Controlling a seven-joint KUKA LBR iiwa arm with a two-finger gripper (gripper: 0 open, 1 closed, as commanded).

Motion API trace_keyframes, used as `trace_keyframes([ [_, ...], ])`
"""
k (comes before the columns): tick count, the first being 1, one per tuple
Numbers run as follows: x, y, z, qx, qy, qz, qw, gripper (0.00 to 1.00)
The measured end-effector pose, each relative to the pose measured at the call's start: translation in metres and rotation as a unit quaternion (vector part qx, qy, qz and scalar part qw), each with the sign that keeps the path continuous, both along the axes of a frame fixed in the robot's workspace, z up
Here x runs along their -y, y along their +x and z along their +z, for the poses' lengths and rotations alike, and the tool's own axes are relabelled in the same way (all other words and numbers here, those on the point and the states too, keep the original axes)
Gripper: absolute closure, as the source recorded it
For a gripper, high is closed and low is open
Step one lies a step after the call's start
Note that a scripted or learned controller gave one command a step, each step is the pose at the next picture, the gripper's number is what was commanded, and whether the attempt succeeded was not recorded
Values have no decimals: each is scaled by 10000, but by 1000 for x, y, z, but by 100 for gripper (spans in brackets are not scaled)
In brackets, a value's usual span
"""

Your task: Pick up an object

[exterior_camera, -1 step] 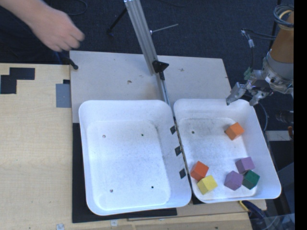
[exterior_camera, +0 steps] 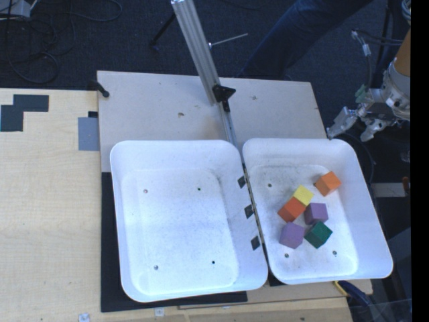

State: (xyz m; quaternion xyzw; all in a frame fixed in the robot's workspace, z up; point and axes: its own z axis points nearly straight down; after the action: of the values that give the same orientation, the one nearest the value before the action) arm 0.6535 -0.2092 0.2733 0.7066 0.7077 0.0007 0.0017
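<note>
While the pale wooden worktop takes up the left of the view, 2 shallow white plastic bins sit side by side on a black mat to its right. The left white bin shows a bare speckled floor with a few small dark holes. A slanted grey aluminium rail runs down from the top of the view toward the seam between the bins, ending at a black bracket on the light grey board behind them.

The right white bin carries 6 small blocks gathered in its middle. Going left to right: an orange-red cube touches a yellow cube above it; a light purple cube lies below the orange-red one; a darker purple cube sits just beside the yellow and orange-red cubes; a dark green cube lies under that purple cube, touching it; and an orange cube stands a little apart, up and to the right of the cluster.

Beyond the bin's upper right corner, the hand of the grey arm hangs outside the bin, well apart from every block. Its 2 metal fingers are spread apart with nothing between them. The arm's wrist rises toward the right edge.
</note>
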Motion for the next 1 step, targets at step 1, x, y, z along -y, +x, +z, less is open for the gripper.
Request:
trace_keyframes([
  [1, -2, -69, -31, -50, 13, -16, 10000, 0],
])
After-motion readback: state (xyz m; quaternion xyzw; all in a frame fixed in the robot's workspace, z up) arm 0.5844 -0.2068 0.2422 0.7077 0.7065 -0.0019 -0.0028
